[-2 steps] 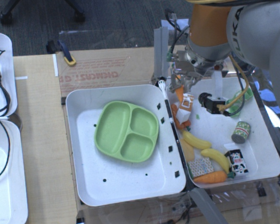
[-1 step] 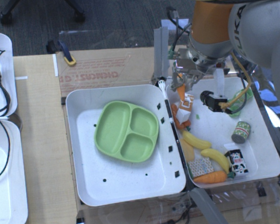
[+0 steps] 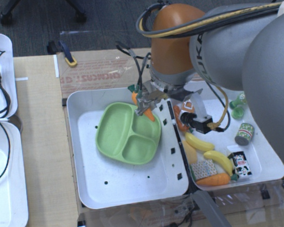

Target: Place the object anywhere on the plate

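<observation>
Gripper (image 3: 144,105) pinches an orange carrot (image 3: 149,116) over green plate's (image 3: 117,137) upper-right rim, long axis slanting down-right; right bin (image 3: 265,166) holds bananas (image 3: 209,151), a can (image 3: 244,133).

A pale wooden bench (image 3: 41,144) stands on dark grey carpet (image 3: 109,19), with chair castors (image 3: 6,18) at the top.

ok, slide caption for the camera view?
Gripper over the green plate's upper right rim with an orange object at its tip; bananas in right bin.
</observation>
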